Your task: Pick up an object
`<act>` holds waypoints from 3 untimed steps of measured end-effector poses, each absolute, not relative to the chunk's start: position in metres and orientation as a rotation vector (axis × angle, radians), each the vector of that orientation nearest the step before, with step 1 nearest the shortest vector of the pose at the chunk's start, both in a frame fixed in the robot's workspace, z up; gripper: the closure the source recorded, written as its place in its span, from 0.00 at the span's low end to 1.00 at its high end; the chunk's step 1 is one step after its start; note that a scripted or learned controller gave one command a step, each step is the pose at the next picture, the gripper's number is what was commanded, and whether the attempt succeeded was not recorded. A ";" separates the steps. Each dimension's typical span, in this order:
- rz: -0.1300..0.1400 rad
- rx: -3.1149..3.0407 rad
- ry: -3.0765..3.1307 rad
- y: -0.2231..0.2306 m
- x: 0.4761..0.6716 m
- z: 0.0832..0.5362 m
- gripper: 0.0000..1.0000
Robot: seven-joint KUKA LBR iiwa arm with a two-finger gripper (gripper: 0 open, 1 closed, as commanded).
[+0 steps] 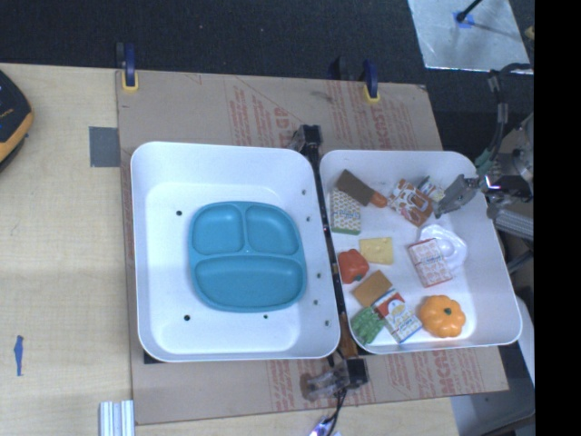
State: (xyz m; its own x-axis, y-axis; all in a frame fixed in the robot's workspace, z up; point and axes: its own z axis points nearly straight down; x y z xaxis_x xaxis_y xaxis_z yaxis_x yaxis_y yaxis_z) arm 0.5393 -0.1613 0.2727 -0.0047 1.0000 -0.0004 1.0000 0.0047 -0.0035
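Observation:
The right bin (497,271) holds several toy foods. Among them are a brown block (354,187), a patterned packet (345,213), a red-and-white packet (413,200), a yellow cheese slice (377,250), a red-orange piece (352,264) and a brown square (372,288). A green piece (366,323), a small carton (399,318), an orange pumpkin (441,316) and a pink packet (428,262) lie nearer the front. My gripper (456,194) reaches in over the bin's upper right part, just right of the red-and-white packet. Nothing is visibly held.
The left bin (154,271) carries a blue divided plate (247,254). Clamps (128,66) hold the cardboard underlay at the back. Arm hardware (508,189) crowds the right bin's far right rim. A yellow-and-black object (11,116) sits at the bench's left edge.

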 end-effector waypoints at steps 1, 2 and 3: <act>0.005 -2.211 -2.230 -0.177 0.598 0.153 0.00; 0.009 -2.221 -2.223 -0.198 0.636 0.110 0.00; 0.049 -2.223 -2.206 -0.194 0.653 0.104 0.00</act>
State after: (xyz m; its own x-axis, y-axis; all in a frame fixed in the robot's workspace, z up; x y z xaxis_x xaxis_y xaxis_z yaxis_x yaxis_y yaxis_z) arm 0.6527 -0.1943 0.1041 0.0071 0.9999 -0.0154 0.9996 -0.0075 -0.0286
